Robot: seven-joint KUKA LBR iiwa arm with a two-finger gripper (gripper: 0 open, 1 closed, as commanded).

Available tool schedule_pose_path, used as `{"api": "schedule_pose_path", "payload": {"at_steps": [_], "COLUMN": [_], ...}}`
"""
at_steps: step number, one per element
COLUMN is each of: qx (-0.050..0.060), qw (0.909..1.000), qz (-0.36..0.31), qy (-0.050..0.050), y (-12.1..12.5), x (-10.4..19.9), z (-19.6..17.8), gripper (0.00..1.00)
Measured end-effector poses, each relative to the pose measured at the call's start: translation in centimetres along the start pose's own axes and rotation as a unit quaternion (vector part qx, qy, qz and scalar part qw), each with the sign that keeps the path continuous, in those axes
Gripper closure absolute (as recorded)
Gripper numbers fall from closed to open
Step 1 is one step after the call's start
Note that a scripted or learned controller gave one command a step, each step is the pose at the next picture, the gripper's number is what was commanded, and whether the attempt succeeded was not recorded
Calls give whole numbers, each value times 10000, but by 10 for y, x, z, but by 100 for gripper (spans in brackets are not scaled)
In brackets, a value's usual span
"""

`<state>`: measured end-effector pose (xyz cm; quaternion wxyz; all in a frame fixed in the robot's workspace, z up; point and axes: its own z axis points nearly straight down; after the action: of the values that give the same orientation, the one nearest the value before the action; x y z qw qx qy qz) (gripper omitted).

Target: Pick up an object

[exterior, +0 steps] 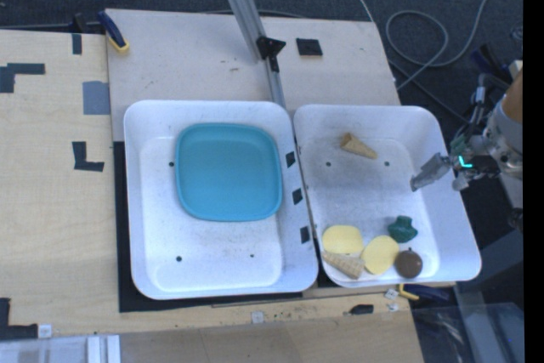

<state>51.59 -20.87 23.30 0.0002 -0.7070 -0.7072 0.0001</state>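
**Over right bin's far edge: hand waiting, nothing picked**

At right bin (442, 132) rim, hand (429, 172) hovers w/ nothing in it; can't tell if open or shut. Targets bunched in near corner: two yellow discs (342, 239) (380, 254), cone (344, 265), brown ball (409, 263), green toy (403, 228). Lone wedge (358, 146) sits apart. Left bin has blue plate (228, 172). Risk: cluster items touching, so descent may nudge neighbours or pinch two; bin wall near ball limits approach.

Bench (212, 55) with two bins

We see the left white bin (144, 208) and right white bin (425, 127) side by side, touching, with dark tape patches (96, 96) beside them.
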Motion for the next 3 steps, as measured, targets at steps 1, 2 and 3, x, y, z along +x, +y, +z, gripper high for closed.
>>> {"api": "schedule_pose_path", "payload": {"at_steps": [1,2,3], "qx": [0,22,26], "qw": [10000,10000,10000], "qz": [0,-3,-2], "qy": [0,7,8], "y": [0,2,2], "x": [0,10,19], "z": [0,50,109], "gripper": [0,0,0]}}
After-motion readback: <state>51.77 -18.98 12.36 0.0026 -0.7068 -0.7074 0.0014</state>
